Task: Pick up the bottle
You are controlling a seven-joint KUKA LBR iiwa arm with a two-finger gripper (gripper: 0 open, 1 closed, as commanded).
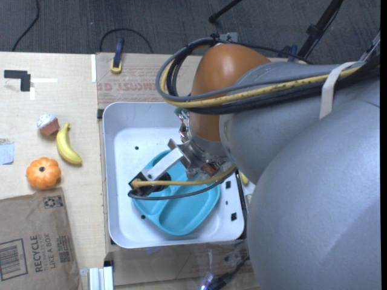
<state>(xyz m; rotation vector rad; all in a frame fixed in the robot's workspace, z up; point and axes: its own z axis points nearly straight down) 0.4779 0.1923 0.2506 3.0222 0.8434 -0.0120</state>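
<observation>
**Obstruction, nearest the lens:** grey arm [314, 180], filling the right side from the bottom edge upward. Its orange band [227, 89] overhangs the far right corner of the white bin [118, 186]. The gripper [195, 162] is sunk under the wrist, above the bin's middle; whether it is released or clenched cannot be told.

**Loose items on the pale bench left of the bin, front to back:**
- brown paper bag [33, 240] printed RECYCLE, cut off by the bottom and left edges
- orange pumpkin [43, 173]
- yellow banana [68, 145], just right of the pumpkin
- small cupcake-like piece [48, 124], white top, close to the banana's far tip
- black L-shaped piece [18, 77]
- blue-and-yellow clamp [117, 56] at the bench's back edge

**Container:** the white bin holds a blue bowl [181, 213], tilted toward the near right corner, its far rim under the wrist.

**Undetermined:** the bottle's place cannot be told; the arm covers everything to the right of the bin.
</observation>
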